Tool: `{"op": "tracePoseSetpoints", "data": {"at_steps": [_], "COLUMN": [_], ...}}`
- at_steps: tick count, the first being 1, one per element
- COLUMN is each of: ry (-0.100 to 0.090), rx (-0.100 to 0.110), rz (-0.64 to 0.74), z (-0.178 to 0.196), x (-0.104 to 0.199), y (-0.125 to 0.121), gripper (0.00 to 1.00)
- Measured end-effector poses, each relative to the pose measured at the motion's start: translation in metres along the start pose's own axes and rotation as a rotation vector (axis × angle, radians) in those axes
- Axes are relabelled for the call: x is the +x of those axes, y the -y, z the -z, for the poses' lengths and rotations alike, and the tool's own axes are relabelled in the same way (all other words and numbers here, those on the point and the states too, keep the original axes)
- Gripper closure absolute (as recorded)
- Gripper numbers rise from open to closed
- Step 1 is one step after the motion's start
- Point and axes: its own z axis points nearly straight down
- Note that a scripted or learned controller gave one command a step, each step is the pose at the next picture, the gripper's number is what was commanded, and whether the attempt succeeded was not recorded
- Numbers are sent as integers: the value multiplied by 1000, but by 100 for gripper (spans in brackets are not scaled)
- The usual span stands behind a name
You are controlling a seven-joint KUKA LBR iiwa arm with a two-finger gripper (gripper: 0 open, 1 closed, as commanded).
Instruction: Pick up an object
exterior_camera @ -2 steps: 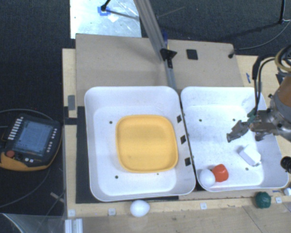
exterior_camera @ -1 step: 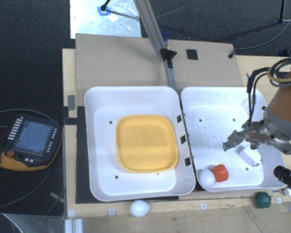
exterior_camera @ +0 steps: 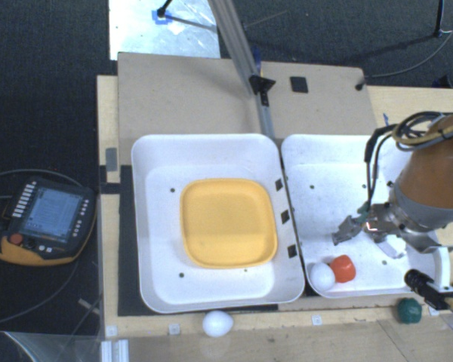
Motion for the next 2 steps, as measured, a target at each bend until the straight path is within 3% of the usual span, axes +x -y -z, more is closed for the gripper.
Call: {"op": "tracePoseSetpoints", "data": {"at_steps": [1, 2], "ry": [0, 1], "rx": [-1, -6], "rz": [0, 0], "z": [-55, -43], "x": [-7, -7], "y": [-6, -7], "gripper": [0, 100]}}
